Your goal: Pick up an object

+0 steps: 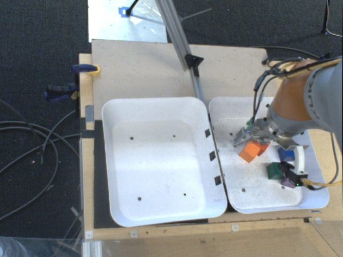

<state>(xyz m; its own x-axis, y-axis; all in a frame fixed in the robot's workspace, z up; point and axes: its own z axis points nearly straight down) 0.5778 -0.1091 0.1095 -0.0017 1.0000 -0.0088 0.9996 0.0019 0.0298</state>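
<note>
Near the middle of the right bin (241, 193), slightly toward the wall it shares with the left bin (155, 159), sits an orange block (248, 153). It is the nearest candidate for the pick. The block is turned at an angle to the bin walls, with one corner pointing toward the front rim. Its faces look nearly equal, so no clear long axis can be made out.

The gripper (251, 140) stands directly over the block's rear edge, so the block lies just forward of the end effector, touching or nearly touching it. Whether the gripper is spread or closed cannot be told from this view, nor whether the block is gripped.

Judgement: the coming move depends on this short rear-to-front offset. The gripper must be centred over the block before closing.

Toward the right wall lie a blue piece (285, 155), a green piece (274, 170) and a small purple piece (289, 183), all close together and apart from the block. The grey arm (321, 98) enters over the right rim.
</note>
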